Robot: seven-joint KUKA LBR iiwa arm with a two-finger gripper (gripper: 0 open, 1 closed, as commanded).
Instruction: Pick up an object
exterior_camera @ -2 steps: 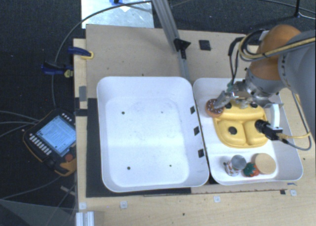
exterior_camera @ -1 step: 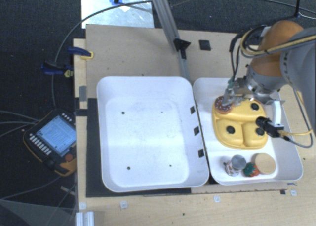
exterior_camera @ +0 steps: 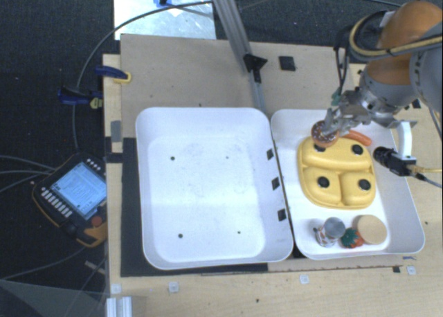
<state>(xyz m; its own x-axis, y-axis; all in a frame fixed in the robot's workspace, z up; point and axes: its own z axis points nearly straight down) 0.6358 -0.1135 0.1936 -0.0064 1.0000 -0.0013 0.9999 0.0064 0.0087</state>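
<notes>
The tan desk [exterior_camera: 194, 73] carries two white bins side by side, the left bin [exterior_camera: 204, 187] touching the right bin [exterior_camera: 294, 170].

The gripper [exterior_camera: 325, 133] hung low over the right bin [exterior_camera: 415, 229], at the far edge of a yellow moulded tray [exterior_camera: 337, 172]. Near the bin's front lay a tan disc [exterior_camera: 372, 228] and a grey ball [exterior_camera: 334, 226].

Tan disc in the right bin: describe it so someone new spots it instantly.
Look at the right-hand white bin, below the big yellow tray. Along the bin's near edge lies a small cluster; the tan disc is its rightmost piece. It is flat, round and plain beige, unlike the grey ball and the red-green item beside it.
</notes>
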